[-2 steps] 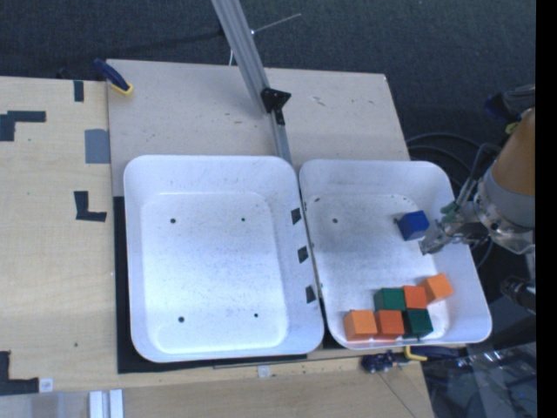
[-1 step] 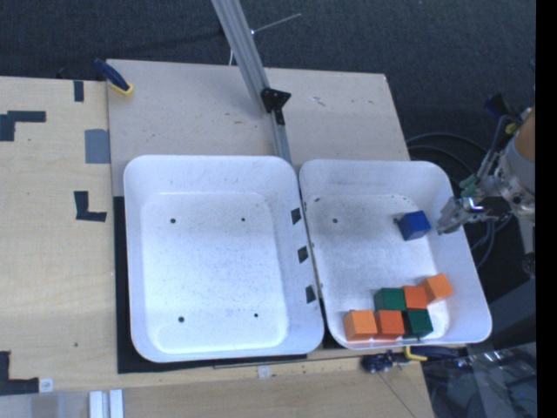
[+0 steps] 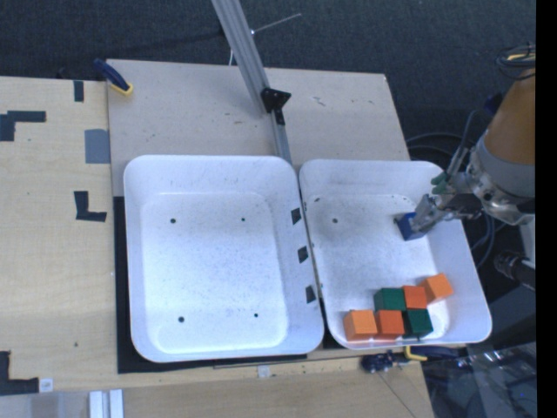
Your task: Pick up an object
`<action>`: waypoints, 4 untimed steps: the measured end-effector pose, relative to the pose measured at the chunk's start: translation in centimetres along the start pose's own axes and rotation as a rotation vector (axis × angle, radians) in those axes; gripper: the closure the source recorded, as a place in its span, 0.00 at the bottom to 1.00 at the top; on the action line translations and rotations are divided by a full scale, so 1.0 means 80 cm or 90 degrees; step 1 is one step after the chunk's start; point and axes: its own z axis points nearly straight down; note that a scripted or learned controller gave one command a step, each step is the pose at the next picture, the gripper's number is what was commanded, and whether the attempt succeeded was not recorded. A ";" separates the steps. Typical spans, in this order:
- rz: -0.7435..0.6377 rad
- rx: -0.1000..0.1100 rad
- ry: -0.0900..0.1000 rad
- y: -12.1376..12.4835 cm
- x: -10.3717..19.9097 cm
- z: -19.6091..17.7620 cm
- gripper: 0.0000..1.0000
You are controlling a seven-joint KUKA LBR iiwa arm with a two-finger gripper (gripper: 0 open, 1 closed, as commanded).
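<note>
Two shallow white bins side by side on a wooden bench [image 3: 348, 111], under a slanted metal rail [image 3: 248, 46] running down from 12 o'clock. Left bin [image 3: 139, 233] bare apart from a few dark dots on its floor. Right bin [image 3: 348, 190] carrying everything of interest.

Grey arm with its orange band [image 3: 515, 120] reaching in from 3 o'clock, wrist tilted toward the right bin's far right side. Gripper [image 3: 416, 225] low over that bin at about 2 o'clock of its floor, with a small blue block [image 3: 406, 226] right at its tip. Block touching or just beside the tip; whether pinched or merely nudged, impossible to tell at this size, and the jaw spacing likewise not readable.

Down at 5 o'clock of the right bin, a tight cluster of blocks: orange blocks [image 3: 360, 323] along the front and right, green blocks [image 3: 391, 300] wedged between them, all touching.

Judging by look: small, rigid, light cubes, probably wood or plastic, with flat faces and no fragility. Best taken across two opposite flat sides, squarely, near mid-height. The blue one stands alone, so easier to straddle; the clustered ones offer little room for fingers between neighbours. Likely slick on a smooth bin floor, so liable to skid if pushed off-centre.
</note>
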 end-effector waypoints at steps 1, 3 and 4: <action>0.000 0.001 0.000 0.016 0.054 0.012 1.00; -0.001 0.003 0.001 0.036 0.194 0.033 1.00; -0.002 0.001 0.001 0.045 0.266 0.026 1.00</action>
